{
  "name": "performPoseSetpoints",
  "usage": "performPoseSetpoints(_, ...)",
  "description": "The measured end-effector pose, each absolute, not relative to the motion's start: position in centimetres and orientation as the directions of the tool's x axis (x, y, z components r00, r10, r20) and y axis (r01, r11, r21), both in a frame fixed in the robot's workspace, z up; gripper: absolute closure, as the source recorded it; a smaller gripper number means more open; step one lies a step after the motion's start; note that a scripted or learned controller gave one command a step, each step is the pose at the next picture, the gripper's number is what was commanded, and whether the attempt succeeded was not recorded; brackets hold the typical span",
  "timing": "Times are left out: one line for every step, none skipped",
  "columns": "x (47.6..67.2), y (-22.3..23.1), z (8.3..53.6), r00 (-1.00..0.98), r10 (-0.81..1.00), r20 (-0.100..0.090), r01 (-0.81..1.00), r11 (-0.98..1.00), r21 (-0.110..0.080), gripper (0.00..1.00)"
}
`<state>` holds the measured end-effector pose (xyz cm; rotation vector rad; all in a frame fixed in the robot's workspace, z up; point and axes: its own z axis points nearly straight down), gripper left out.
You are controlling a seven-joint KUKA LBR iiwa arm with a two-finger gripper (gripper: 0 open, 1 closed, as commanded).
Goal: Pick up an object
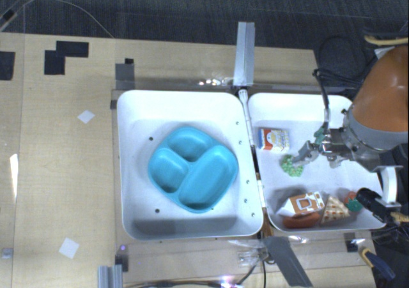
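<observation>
I am hanging my gripper (305,152) low in the right bin (300,103), just beside the small green object (293,165), which is lying near the middle of that bin. My jaws are standing narrowly parted with nothing between them; the green object is sitting just off my fingertips, toward the divider between the bins. Up from the green object, a small white-and-orange carton (274,138) is resting near the divider, and down from it, along the bin's near wall, a brown object (305,210) and a waffle-patterned piece (335,209) are crowding together. To do this well, I judge I am needing to centre over the green object, spread wider than it, and sink until my tips are straddling it before closing, staying clear of the carton. The blue sectioned tray (193,168) is filling the left bin, well apart.
</observation>
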<state>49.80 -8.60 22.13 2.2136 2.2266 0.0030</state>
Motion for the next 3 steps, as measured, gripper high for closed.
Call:
performPoseSetpoints(48.9,-9.0,20.3,0.14,0.99,0.001,0.99,-0.14,0.005,0.0)
performPoseSetpoints(53.6,-8.6,12.9,-0.051,0.999,0.0,0.999,0.051,0.002,0.0)
performPoseSetpoints(53.3,-10.1,9.0,-0.081,0.997,-0.001,0.997,0.081,0.013,0.0)
